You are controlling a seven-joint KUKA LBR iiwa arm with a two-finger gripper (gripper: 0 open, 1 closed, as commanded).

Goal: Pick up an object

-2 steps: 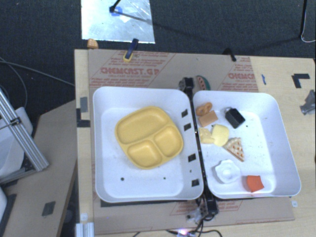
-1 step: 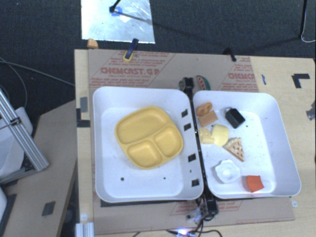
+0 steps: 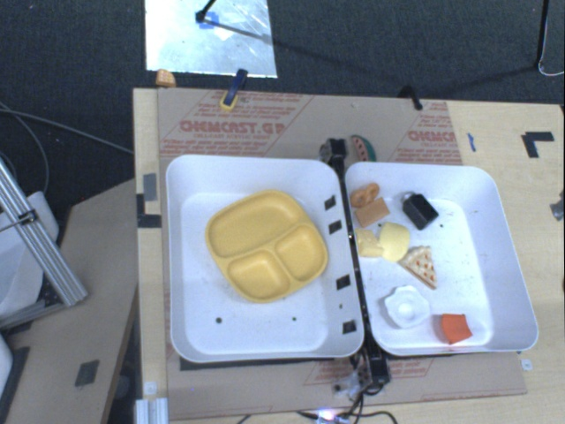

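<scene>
The right bin [image 3: 503, 237] holds several small items: a black block [image 3: 419, 209], a croissant-like piece [image 3: 365, 193], a tan block [image 3: 372, 212], a pale yellow lump [image 3: 392, 239], a sandwich wedge [image 3: 420, 266], a white fried egg [image 3: 405, 307] and an orange-red block [image 3: 455, 328]. In the left bin [image 3: 185, 237] lies a yellow divided plate [image 3: 267, 246].
The bins sit side by side on a cardboard-covered bench [image 3: 265, 126]. A shiny sheet [image 3: 210, 23] lies on the dark floor behind. An aluminium frame [image 3: 35, 237] stands at the left. A thin stand leg [image 3: 546, 25] shows at the top right.
</scene>
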